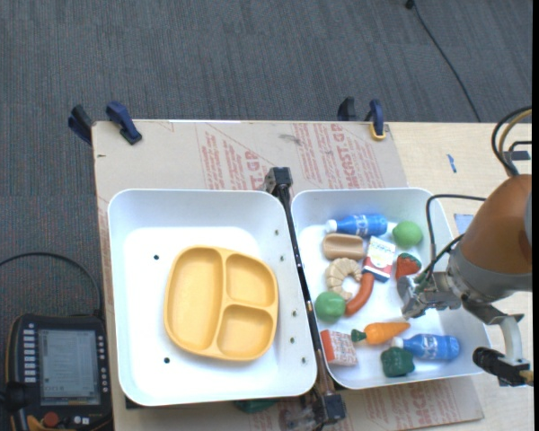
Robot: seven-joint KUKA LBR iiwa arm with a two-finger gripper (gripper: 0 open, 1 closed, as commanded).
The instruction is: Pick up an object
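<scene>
The claw point(416, 300) hung low in the right bin point(421, 197), just above a toy carrot point(386, 331); its grip could not be told. A yellow plate point(222, 303) sat in the left bin point(135, 214).

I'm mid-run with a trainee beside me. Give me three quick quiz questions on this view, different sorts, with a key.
1. True or false: the yellow divided plate lies in the left bin of the view.
2. Multiple choice: which item lies nearest the gripper? A) the blue bottle at the bin's far end B) the carrot C) the green ball
3. Fill in: the plate has ___ compartments.

Key:
1. True; it is the one thing in that bin.
2. B; the carrot lies just below the gripper in the right bin, next to a second blue bottle.
3. Three.
</scene>
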